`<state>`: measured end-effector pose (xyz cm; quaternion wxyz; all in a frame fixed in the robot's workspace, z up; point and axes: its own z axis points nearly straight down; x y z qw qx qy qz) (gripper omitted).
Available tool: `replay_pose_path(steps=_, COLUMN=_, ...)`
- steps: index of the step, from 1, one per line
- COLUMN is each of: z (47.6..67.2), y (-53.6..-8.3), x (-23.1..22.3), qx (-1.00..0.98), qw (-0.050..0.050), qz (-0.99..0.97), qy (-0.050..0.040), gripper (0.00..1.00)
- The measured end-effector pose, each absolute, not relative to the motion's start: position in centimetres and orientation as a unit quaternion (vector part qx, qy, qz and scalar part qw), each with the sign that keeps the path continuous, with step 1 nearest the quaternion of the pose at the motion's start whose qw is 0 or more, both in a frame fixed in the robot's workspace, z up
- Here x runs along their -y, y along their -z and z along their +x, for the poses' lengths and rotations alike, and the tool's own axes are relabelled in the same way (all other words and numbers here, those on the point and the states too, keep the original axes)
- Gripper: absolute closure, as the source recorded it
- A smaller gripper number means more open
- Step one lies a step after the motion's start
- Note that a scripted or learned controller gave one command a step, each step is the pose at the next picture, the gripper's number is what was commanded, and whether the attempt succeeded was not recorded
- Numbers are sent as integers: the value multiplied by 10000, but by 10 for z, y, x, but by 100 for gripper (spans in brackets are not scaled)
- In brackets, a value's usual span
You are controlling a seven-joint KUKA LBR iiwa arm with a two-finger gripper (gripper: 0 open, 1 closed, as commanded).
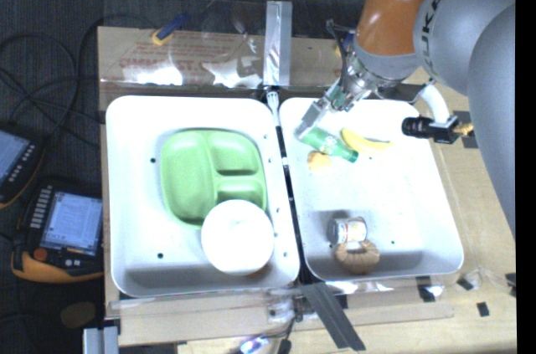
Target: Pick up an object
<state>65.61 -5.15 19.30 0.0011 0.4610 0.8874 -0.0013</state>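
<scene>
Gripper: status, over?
Gripper low at right bin's far-left corner, by green bottle. Nothing seen held. Banana and orange piece crowd it.

Two white bins (126, 202); one green tray (209, 168); one white bowl (238, 237); one banana (362, 142); one can (347, 230); possibly one green bottle (331, 145).
</scene>
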Motion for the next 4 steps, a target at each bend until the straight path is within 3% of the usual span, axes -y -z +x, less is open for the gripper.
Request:
replay_pose_path(steps=1, z=656, y=-193, x=52, qx=-8874, qw=10, qz=4610, qy=13, gripper=0)
replay_pose_path(steps=2, z=669, y=-89, x=103, qx=-8275, qw=-14, qz=5614, qy=2, gripper=0)
replay_pose_path(steps=3, z=667, y=-98, x=103, qx=-8287, qw=-56, qz=5597, qy=35, gripper=100)
replay_pose_path(steps=4, z=669, y=-184, x=41, qx=-8232, qw=5, qz=5677, qy=5, gripper=100)
